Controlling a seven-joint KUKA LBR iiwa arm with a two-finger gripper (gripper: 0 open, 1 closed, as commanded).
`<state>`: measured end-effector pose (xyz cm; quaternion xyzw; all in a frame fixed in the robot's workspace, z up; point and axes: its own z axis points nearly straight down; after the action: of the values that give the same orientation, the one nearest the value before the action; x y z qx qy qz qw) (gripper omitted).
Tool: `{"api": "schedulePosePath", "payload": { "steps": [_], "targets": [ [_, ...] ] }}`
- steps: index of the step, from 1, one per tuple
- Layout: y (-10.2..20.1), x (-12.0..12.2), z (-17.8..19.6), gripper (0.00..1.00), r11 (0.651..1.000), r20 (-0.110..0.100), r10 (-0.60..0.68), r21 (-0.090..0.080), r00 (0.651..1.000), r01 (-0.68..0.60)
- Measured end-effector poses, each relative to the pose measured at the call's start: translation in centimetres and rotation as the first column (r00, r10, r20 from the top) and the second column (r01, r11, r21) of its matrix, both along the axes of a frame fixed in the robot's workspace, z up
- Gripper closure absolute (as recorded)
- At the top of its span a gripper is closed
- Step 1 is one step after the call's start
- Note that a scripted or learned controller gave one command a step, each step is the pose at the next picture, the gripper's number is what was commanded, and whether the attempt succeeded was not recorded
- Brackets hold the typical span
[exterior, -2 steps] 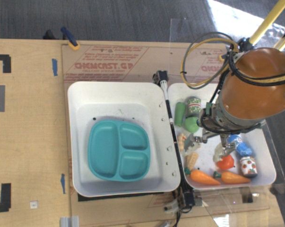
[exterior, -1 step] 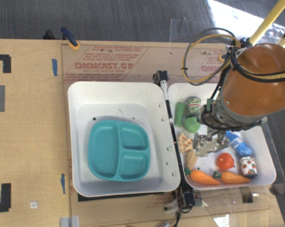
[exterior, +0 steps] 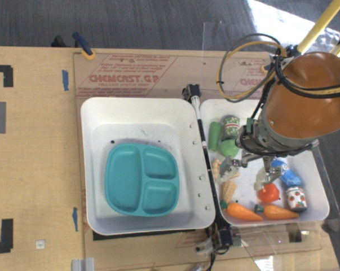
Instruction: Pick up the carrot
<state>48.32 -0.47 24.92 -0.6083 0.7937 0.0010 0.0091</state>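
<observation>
Two orange carrots lie along the front wall of the right bin (exterior: 322, 208): one carrot (exterior: 243, 212) at the front left and a second carrot (exterior: 280, 212) to its right, each with a green stub. My gripper (exterior: 250, 171) hangs over the middle of this bin, behind the carrots and apart from them. Its fingers (exterior: 264, 178) stand open with nothing between them. The arm's orange band (exterior: 305, 97) hides the bin's back right part.
In the right bin, a red tomato (exterior: 268, 193) sits just under the gripper, with a blue item (exterior: 291, 178), a small red-and-white can (exterior: 296, 199), green pieces (exterior: 216, 135), a green can (exterior: 232, 126) and a pale corn-like piece (exterior: 229, 191). The left bin (exterior: 96, 117) holds a teal divided plate (exterior: 141, 178).
</observation>
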Motion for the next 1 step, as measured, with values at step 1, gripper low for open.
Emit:
{"api": "schedulePosePath", "payload": {
  "steps": [1],
  "targets": [
    [-5.26,-0.11,11.2,0.0,0.979,0.0,0.205,-0.013,0.979,-0.205]
  ]
}}
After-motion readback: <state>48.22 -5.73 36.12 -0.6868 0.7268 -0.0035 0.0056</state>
